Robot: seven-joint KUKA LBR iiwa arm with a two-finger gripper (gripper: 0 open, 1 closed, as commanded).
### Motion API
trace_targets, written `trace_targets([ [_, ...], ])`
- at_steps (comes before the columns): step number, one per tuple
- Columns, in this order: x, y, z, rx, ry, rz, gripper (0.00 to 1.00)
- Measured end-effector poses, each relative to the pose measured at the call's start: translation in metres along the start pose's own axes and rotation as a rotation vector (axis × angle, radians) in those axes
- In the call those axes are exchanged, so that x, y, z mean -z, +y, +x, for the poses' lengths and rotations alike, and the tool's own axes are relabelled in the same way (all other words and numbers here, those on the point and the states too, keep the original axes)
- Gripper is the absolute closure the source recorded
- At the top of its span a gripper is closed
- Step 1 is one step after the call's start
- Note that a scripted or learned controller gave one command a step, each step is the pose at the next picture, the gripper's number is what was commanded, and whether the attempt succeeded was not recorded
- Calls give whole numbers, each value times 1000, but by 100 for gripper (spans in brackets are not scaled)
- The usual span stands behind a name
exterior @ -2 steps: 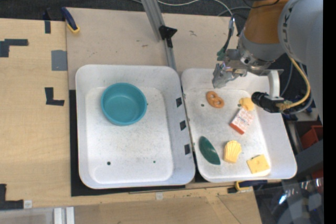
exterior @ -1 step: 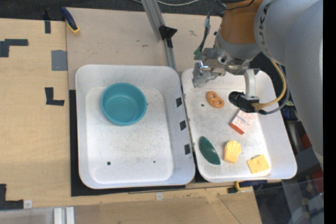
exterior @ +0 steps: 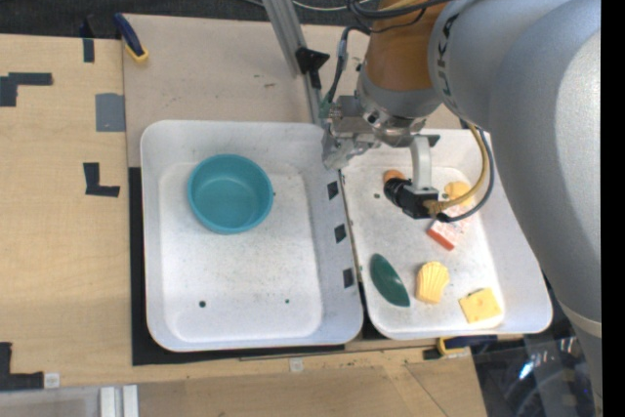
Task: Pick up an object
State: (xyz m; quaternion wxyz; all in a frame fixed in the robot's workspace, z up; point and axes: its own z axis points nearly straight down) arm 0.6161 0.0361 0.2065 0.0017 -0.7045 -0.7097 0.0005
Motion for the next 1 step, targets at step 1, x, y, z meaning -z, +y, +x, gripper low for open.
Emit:
trace_targets([
  [1,-5,-9,53,-3,-2,0,100],
])
